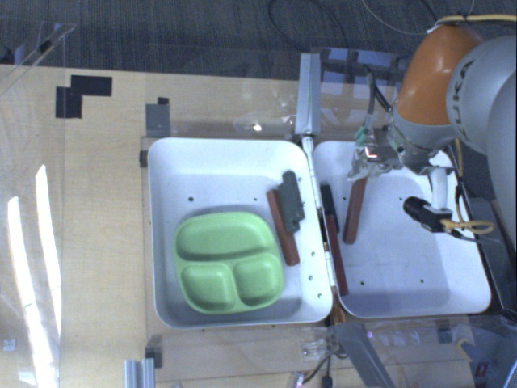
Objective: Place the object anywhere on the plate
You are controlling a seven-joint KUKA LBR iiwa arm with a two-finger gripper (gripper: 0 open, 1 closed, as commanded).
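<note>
Gripper grips top of brown stick; stick hangs below it over right bin.

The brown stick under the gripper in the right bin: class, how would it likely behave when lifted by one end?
The brown stick looks straight, so probably stiff. Long and thin, it may swing or tilt if the gripper takes it near its top end. Its slim, even shape suggests it could roll if pushed.

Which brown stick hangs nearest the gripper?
The stick in the right bin, its top end right beneath the gripper; the other stick lies beside the green plate.
</note>
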